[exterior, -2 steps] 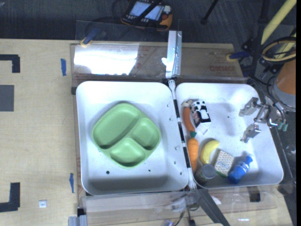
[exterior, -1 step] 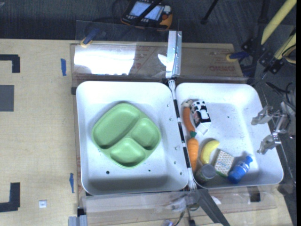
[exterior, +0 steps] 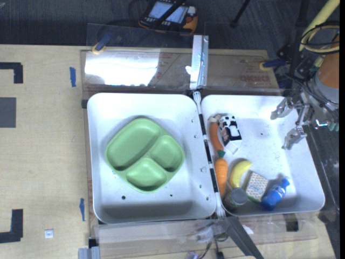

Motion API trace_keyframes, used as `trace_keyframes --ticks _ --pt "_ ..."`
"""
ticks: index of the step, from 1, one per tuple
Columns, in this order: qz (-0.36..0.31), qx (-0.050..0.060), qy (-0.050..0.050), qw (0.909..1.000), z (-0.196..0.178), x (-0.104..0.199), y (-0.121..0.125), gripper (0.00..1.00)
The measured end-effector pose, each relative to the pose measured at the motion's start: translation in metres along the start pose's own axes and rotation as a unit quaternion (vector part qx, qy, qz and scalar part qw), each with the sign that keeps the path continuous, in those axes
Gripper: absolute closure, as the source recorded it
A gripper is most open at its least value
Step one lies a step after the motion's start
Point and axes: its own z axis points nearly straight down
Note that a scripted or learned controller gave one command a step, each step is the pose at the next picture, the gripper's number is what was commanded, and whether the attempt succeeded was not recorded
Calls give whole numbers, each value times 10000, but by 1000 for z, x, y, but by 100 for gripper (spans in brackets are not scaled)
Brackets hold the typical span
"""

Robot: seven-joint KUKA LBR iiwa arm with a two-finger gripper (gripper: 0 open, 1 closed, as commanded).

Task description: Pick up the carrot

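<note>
Two white bins, carrot [exterior: 221, 175] in right bin [exterior: 312, 198], hand [exterior: 290, 124] apart above it, no legible labels.

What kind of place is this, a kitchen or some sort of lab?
Most likely a robotics test lab: a gripper hangs over two white bins, toy food like a carrot sits inside, and tape marks the bench.
</note>
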Motion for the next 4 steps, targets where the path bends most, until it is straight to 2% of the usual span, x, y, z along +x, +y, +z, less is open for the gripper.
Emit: trace_keyframes --ticks 1,2,3,4 --pt "-830 -6 19 9965 -69 114 6 0" --pt "-2130 -5 -1 9770 -77 57 25 0" --pt "-2533 -9 -3 9674 -24 -30 66 0" --pt "-2022 -10 18 9793 60 27 54 0"
